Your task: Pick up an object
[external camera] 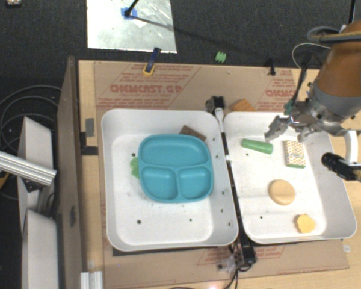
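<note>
Arm (343,71) hovers over right bin's (337,221) upper edge.

One camera watches me from above the bench (168,80), fixed and looking down at a slant. It faces toward twelve o'clock, where the dark floor lies beyond the far edge. It sits far enough back to take in both white bins: the left bin (117,179) toward nine o'clock, the right bin (334,203) toward three o'clock. My arm (343,71) enters from two o'clock.

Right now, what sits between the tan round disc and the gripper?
In the camera view, the patterned card lies between the tan disc and the gripper, on the right bin's floor.
</note>
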### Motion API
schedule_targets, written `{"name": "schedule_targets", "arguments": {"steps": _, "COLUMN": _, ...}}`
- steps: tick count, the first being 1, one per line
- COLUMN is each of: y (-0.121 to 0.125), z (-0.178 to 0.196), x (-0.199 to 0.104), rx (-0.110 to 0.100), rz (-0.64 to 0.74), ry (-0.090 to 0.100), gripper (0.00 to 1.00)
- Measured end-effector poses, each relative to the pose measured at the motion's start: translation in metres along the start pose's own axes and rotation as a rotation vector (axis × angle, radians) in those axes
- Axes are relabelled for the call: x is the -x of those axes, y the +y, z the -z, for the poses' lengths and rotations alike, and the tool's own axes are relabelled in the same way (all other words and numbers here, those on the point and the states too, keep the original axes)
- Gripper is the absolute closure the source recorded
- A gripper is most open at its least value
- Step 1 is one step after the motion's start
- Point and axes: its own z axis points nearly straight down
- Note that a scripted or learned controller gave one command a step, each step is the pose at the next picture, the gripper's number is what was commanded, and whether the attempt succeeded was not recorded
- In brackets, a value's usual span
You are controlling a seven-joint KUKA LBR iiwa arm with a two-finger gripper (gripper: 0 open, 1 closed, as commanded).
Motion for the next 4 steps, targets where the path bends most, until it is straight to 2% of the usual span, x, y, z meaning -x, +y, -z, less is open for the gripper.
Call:
{"name": "schedule_targets", "arguments": {"steps": 1, "y": -0.033, "z": -0.029, "x": 0.034, "rx": -0.003, "rz": -0.006, "ry": -0.001, "gripper": 0.0}}
{"name": "schedule_targets", "arguments": {"steps": 2, "y": -0.053, "z": -0.146, "x": 0.043, "rx": 0.0, "rz": -0.005, "ry": 0.0, "gripper": 0.0}}
{"name": "schedule_targets", "arguments": {"steps": 3, "y": -0.094, "z": -0.141, "x": 0.026, "rx": -0.004, "rz": -0.003, "ry": 0.002, "gripper": 0.0}}
{"name": "schedule_targets", "arguments": {"steps": 4, "y": -0.091, "z": -0.13, "x": 0.026, "rx": 0.002, "rz": -0.002, "ry": 0.0, "gripper": 1.0}}
